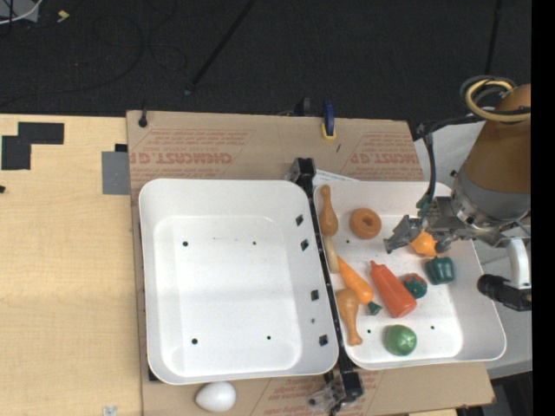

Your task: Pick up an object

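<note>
The arm came in from the right side of the frame. Its gripper (414, 235) hung low over the right bin (468, 341), near that bin's right part. The grey fingers (401, 232) pointed left. A small orange-yellow thing (424, 245) sat right at the fingers, just below and to the right of their tips. It was touching the gripper or very close to it. It was not clear whether the fingers had closed on it, so I cannot tell how wide they were.

Other toys lay in the same bin. An orange ring like a donut (365, 224) sat to the left of the fingers, a little apart. A red-orange carrot shape (392, 289) lay below the gripper, tilted. A dark green pepper toy (440, 270) sat just below the small orange-yellow thing. A small teal piece (415, 287) touched the carrot shape's right side. A round green ball (400, 340) lay near the bottom edge of the bin. A tan pin shape (328, 212) and a thin orange carrot (354, 279) lay along the bin's left side.

The left bin (165, 319) filled the middle of the frame. A white egg (215, 396) lay on the cardboard just below it.
</note>
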`<control>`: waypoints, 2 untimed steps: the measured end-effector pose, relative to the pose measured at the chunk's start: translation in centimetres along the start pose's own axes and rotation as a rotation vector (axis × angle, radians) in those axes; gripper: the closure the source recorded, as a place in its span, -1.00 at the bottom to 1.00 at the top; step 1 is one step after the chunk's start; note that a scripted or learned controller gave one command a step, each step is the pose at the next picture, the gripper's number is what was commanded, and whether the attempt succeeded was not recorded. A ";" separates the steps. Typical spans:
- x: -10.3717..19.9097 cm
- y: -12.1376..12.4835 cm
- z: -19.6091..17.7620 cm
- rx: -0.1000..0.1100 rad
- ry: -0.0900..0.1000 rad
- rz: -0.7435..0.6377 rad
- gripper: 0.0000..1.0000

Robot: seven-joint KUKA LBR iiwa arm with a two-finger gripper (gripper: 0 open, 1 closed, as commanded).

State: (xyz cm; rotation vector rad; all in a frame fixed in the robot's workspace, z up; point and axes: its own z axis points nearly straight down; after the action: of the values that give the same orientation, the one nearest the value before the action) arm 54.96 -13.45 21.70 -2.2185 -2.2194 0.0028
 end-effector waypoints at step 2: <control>4.1 -2.8 12.9 -0.002 -0.007 0.006 -1.00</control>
State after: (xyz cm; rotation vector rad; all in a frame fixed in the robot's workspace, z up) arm 52.11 -9.32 8.84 -2.2299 -2.2171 0.0080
